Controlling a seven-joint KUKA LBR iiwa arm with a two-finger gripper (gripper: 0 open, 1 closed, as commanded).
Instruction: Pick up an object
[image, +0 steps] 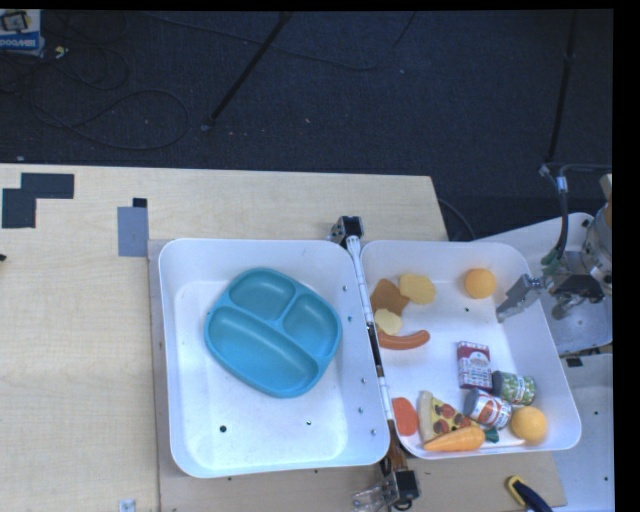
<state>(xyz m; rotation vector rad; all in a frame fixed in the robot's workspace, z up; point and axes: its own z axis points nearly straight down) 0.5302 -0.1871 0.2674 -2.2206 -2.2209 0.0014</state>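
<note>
The gripper (528, 291) hangs at the right rim of the right bin (545, 335), at the edge of the arm's reach into the view; whether it is open or closed I cannot tell, and nothing can be made out in it. So the task reads as barely begun: no object has been lifted, and choosing a target, descending, closing and raising are all left to do.

Largest first, the table (70, 360) carries both bins side by side. The left bin (190, 440) holds a blue divided plate (272, 331), lying flat and slightly turned, with three compartments.

The right bin holds the small toy foods, any of which could be the object. An orange ball (479, 283) sits nearest the gripper, apart from the rest, round and probably prone to roll. A sausage (404, 340) lies near the divider, just below a brown piece (387, 296) and two pale yellow pieces (417, 289). A red carton (473, 364) sits mid-bin. Toward the lower corner things crowd together: a green can (514, 387), a red-and-white can (487, 409), a pizza slice (437, 414), a carrot (455, 440) and a second orange ball (528, 425), touching or nearly so, which I judge harder to grasp cleanly.
</note>
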